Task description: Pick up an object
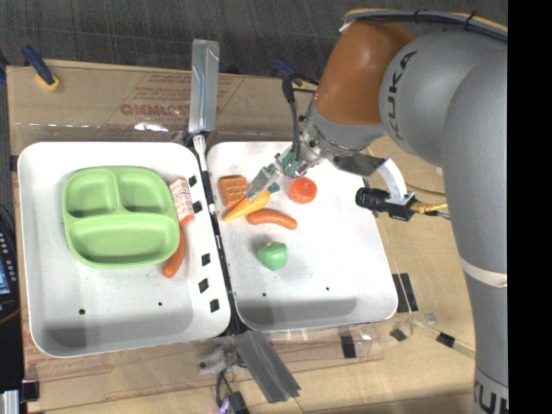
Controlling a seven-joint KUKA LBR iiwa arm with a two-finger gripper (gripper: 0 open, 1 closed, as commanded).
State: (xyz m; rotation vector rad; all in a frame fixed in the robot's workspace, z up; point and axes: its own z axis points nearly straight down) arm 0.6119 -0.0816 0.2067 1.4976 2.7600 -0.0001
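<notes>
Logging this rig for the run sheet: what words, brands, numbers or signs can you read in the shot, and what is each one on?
"KUKA": dark letters on the grey arm, running along its casing beside the orange band.
"KU": partial letters at the lower right of the arm, cut off by the frame edge.
Red print on the cardboard sheet behind the bins: too faint and blurred to read.
Small labelled cylinder beside the green tray: print too small to read.

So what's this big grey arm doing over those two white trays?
It is trying to pick up a toy food item. The arm reaches into the right bin, its gripper low over the orange carrot next to a waffle-like piece. A sausage, a green pepper and a red round piece lie nearby. The left bin holds a green divided plate. Nothing is visibly lifted yet.
</notes>
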